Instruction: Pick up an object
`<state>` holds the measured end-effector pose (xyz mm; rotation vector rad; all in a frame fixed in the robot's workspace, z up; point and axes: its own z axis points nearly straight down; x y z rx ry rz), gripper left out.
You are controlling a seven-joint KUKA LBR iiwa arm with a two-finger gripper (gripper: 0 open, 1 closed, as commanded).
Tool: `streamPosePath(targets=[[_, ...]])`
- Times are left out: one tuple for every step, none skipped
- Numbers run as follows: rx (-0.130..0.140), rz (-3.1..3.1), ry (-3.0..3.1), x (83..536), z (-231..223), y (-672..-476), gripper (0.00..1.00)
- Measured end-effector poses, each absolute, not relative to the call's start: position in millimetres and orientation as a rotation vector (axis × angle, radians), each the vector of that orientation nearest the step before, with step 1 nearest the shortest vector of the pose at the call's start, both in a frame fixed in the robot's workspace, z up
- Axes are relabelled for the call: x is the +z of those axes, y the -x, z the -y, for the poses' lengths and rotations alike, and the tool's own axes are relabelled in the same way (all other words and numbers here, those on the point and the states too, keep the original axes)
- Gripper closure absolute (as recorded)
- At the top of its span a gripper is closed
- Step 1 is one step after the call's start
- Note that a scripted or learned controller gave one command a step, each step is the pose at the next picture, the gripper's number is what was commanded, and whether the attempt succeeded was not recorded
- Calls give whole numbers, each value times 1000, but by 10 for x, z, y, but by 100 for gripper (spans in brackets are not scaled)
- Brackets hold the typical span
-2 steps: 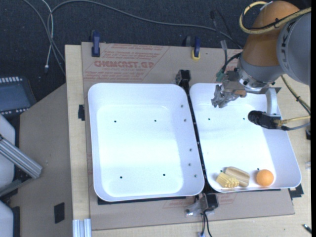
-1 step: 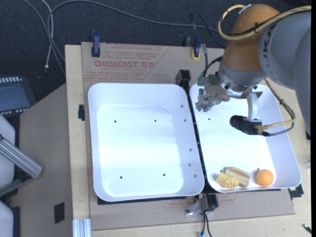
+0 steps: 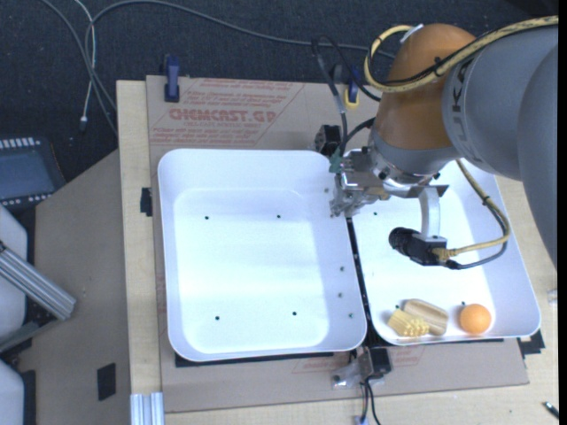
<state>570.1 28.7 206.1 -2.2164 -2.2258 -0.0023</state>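
Arm (image 3: 469, 87): a grey arm with an orange band above the wrist is seen entering from the right and bending down over the far part of the right bin.
Gripper (image 3: 353, 193): it is placed low at the inner far corner of the right bin, just beside the wall shared by the two bins. Whether it is apart or together cannot be told, as the metal parts are crowded and blurred under the wrist. Nothing is seen clamped in it.
Right bin (image 3: 496, 237): a shallow white bin is set on the right of the bench, largely covered by the arm at its far side.
Orange ball (image 3: 476, 318): a small round orange object is lying near the front right corner of the right bin, well apart from the gripper.
Tan roll (image 3: 427, 311): a pale brown oblong object is lying in the near part of the right bin, to the left of the orange ball.
Yellow corn piece (image 3: 408, 325): a knobbly yellow object is lying touching the near left side of the tan roll.
Black fitting (image 3: 415, 243): a dark part with a yellow cable is hanging over the middle of the right bin.
Left bin (image 3: 177, 264): a white bin is set on the left.
Bench (image 3: 133, 237): a pale board is seen under both bins, with red printed lettering at the far side.
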Motion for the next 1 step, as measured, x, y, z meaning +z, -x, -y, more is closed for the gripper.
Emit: streamPosePath(targets=[[-3,2226,2216,2222,-789,-5521,100]])
